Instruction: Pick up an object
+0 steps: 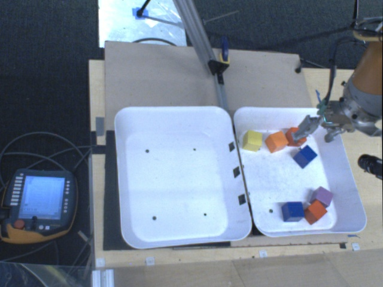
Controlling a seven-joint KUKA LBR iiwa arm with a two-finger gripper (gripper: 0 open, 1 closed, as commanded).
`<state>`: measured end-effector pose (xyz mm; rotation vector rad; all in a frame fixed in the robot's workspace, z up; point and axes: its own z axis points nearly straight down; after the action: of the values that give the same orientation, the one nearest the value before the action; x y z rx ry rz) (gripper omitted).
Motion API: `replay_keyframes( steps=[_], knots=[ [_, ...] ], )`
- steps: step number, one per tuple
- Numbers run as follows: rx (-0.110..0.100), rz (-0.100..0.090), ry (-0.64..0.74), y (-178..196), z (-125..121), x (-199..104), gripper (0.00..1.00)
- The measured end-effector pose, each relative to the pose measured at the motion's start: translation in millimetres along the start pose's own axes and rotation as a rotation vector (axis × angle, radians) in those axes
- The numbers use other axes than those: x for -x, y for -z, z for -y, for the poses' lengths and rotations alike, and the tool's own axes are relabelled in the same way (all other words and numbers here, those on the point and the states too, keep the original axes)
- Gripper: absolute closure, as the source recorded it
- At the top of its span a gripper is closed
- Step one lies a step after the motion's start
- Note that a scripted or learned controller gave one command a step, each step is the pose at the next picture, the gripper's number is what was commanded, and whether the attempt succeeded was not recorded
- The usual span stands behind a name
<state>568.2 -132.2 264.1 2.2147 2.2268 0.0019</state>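
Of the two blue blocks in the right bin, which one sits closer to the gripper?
The upper blue block, just below the gripper and right of the orange block. The other blue block lies at the bin's near edge beside a purple block.

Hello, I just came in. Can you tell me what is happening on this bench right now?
A grey robot arm reaches in from the right, and its claw is low over the right bin, at a red-orange block near the far wall. No block looks lifted. Also in that bin are a yellow block, an orange block, two blue, one purple and another orange. The left bin sits beside it.
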Motion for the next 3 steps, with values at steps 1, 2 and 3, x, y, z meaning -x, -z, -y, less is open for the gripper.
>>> replay_keyframes(
  steps=[1, 2, 3],
  knots=[
    [0.001, 0.000, -0.001, 0, 0, 0, 0.00],
    [-0.005, 0.000, -0.003, -58, 8, -3, 0.00],
    [-0.004, 0.000, -0.003, -104, 3, 3, 0.00]
  ],
)
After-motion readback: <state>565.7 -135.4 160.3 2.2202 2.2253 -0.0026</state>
